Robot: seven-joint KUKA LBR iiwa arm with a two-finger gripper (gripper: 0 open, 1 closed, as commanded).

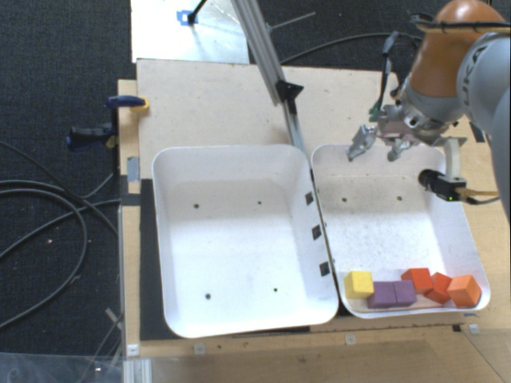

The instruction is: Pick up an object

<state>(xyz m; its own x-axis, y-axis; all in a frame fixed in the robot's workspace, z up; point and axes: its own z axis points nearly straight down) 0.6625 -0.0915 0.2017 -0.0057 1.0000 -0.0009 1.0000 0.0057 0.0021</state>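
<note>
— Since nothing sits between those fingers, I'd say the pick hasn't really started. The gripper [377, 142] hangs over the far rim of the right bin [459, 230], its two fingers spread apart with bare bin floor showing between them.

— So where are the things it could take?

— All bunched along the near edge of that same bin, well apart from the gripper. From the divider side outward: a yellow block [359, 283], a purple block [391, 294] touching it or nearly so, then an orange-red block [417, 278], a red block [438, 286] and an orange block [465, 290] crowded against the near corner.

— And the left bin [172, 214]?

— I see no blocks in it, just a few dark dots on its floor.

— How is the arm sitting?

— It reaches in from the right, the orange band [447, 42] high up, the grey link beyond it running off the side. The wrist is bent so the fingers point down and a bit toward the divider, above the bin wall rather than down inside.

— What's left, then?

— By my reckoning, everything: travel across the bin toward the near edge, come down over one block, close, lift. The yellow one looks the easiest, being at the end of the row; the reds are packed tight, and I'd guess fingers could catch on a neighbour there.
</note>
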